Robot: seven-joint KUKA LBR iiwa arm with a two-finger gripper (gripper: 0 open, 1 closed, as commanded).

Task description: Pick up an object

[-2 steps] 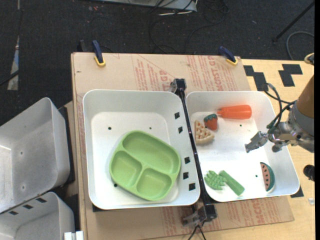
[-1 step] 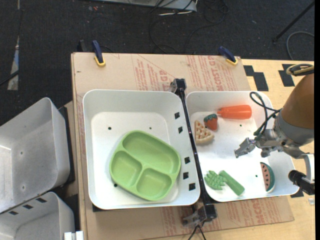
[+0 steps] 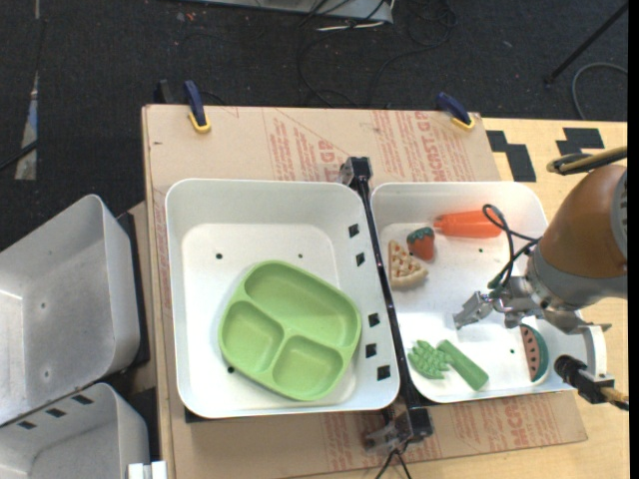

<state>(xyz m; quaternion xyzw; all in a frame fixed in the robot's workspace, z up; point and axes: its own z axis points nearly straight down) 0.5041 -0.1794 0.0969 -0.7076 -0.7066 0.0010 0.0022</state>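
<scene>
Watermelon slice (image 3: pixel 536 353) partly hidden by arm; gripper (image 3: pixel 477 310) fingers spread, nothing held.

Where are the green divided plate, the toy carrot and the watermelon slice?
green divided plate (image 3: pixel 290 329): camera view, its middle ridge.
toy carrot (image 3: pixel 467 225): camera view, mid orange body.
watermelon slice (image 3: pixel 536 353): camera view, red flesh.

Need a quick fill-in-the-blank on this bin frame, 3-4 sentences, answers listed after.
1. The green divided plate lies in the ____ bin as the camera sees it.
2. The carrot lies beside a small red ____.
3. The gripper hovers over the right bin, above the ____ toy fork.
4. The watermelon slice lies near the right bin's ____ corner, on the arm's side.

Missing words: left; strawberry; green; front
</scene>
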